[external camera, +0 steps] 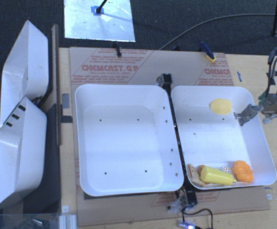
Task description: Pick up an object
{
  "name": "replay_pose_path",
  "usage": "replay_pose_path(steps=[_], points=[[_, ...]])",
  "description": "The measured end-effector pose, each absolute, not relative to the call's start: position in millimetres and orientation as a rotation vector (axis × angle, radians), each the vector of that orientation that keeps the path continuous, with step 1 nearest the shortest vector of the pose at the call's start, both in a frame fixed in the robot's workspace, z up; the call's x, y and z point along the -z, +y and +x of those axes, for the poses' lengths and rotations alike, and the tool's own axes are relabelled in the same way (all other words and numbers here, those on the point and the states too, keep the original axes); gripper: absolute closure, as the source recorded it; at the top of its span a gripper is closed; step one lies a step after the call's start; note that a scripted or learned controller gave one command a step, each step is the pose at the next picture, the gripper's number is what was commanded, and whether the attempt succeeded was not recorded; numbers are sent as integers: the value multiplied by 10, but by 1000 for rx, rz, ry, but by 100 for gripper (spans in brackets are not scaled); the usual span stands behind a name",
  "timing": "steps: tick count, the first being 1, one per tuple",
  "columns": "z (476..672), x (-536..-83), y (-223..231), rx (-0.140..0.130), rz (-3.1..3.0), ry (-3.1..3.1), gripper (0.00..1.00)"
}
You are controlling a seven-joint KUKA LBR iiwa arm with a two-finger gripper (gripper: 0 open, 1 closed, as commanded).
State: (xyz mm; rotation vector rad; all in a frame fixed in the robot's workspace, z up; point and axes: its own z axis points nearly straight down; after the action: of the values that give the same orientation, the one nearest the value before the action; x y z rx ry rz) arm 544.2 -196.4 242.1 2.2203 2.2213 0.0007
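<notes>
Pale yellow round object (pixel 220 106) (smooth, flattish) near gripper (pixel 246 114); finger state impossible to tell.

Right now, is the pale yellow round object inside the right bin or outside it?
Inside. The pale yellow round object lies on the right bin's floor near its far wall.

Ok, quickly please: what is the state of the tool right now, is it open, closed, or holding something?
Tool: cannot be told whether open or closed; it is at the right rim of the right bin, with nothing seen in it.
</notes>
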Motion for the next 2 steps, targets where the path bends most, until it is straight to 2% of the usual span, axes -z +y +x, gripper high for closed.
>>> replay_pose_path(steps=[2], points=[[5442,-2421,-1964,-1,2220,2221,0]])
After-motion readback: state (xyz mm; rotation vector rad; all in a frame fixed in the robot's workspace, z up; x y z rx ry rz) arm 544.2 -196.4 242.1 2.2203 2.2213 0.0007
